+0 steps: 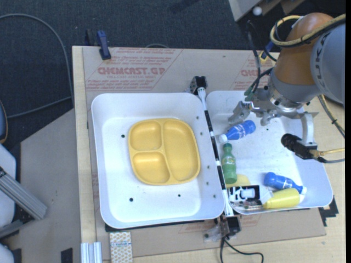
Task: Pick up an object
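- White bins sit side by side on the bench: the left bin [104, 163] and the right bin [315, 174], touching along their shared wall.
- Yellow divided plate [163, 150] lies flat in the middle of the left bin.
- Grey arm [307, 48] reaches over the right bin's far edge; the gripper [253, 114] hangs above that bin's far left part, and whether it is open or closed cannot be told.
- Blue bottle [242, 130] lies on its side just beside the gripper, near the bin's far left corner, nothing visibly clamping it.
- Green bottle [228, 164] lies along the right bin's left wall.
- Black-and-white box [244, 193] fills the near left corner.
- Blue toy [278, 180] and yellow toy [283, 200] lie touching near the near right corner.
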Motion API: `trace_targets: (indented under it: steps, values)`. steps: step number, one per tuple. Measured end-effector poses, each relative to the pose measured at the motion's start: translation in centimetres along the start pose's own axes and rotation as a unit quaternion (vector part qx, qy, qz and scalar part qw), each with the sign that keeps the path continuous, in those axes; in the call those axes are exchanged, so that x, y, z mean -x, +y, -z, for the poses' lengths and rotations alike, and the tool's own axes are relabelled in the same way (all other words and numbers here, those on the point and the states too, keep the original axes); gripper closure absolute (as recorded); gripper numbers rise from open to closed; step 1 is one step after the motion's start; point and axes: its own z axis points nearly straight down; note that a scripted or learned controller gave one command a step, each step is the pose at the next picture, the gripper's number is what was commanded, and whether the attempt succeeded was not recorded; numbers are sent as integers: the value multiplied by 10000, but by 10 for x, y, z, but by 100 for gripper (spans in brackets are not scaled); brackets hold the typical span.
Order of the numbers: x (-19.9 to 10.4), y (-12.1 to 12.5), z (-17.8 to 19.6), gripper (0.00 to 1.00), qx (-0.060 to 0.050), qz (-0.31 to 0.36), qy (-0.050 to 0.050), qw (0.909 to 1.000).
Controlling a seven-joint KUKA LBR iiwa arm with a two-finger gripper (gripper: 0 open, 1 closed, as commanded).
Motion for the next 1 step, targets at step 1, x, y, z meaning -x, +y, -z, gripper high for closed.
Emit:
trace_targets:
  steps: [1]
  values:
    - [106, -49, -99, 0, -18, -13, -9, 10000]
